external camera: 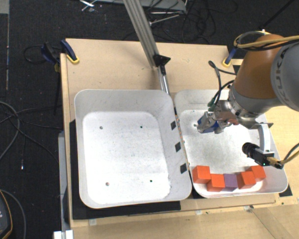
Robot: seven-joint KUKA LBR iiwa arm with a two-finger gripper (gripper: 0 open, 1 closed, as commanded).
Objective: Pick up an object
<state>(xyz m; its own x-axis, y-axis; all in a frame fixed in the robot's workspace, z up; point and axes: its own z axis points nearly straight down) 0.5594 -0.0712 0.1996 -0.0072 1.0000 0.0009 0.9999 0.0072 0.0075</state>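
Grey and orange, the arm [269, 71] is seen reaching in from the right, bent down over the right bin [189, 101]. Its gripper [205, 126] is held above the bin's bare floor; whether it is open cannot be told. Four orange blocks [202, 174] and a purple block [230, 181] are lined up along the near wall, well apart from it.
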